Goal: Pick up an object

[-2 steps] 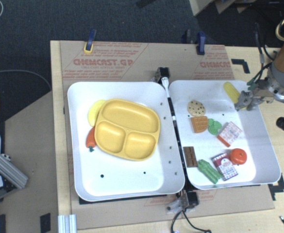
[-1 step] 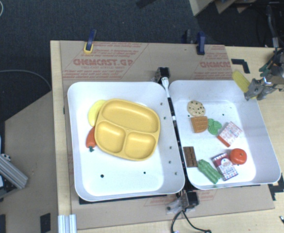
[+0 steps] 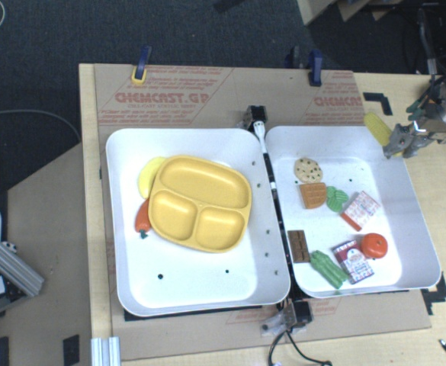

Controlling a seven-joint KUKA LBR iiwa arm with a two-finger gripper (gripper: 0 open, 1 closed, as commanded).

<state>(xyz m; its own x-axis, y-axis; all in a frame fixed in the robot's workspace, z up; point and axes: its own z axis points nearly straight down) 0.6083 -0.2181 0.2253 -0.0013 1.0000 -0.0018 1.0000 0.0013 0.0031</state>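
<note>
Table [image 3: 207,90]: brown board with red print, carrying 2 white bins side by side.
Left bin [image 3: 184,284]: it holds 3 things, all in its far half and middle.
Yellow tray [image 3: 200,203]: it has 3 compartments and lies flat near the middle of the left bin.
Yellow piece [image 3: 149,175]: at the far left edge of the tray, partly hidden under it.
Red-orange piece [image 3: 142,218]: touching the left side of the tray, just below the yellow piece.
Right bin [image 3: 394,181]: it holds 8 small things, mostly in its middle and near part.
Cookie [image 3: 308,169]: round with dark chips, the farthest thing in the right bin.
Brown toast piece [image 3: 313,195]: just below the cookie.
Green round piece [image 3: 337,200]: just beside the toast piece, on its right.
Red and white packet [image 3: 360,210]: right of the green round piece, tilted.
Red tomato [image 3: 373,245]: near the right wall, touching the red box [image 3: 354,262].
Green long piece [image 3: 327,268]: just left of the red box, near the front rim.
Brown bar [image 3: 298,245]: at the left wall of the right bin.
Gripper [image 3: 396,148]: above the far right corner of the right bin, well apart from all the things in it.
Grasp: I cannot tell if it is spread or pressed together; nothing is seen held in it.
</note>
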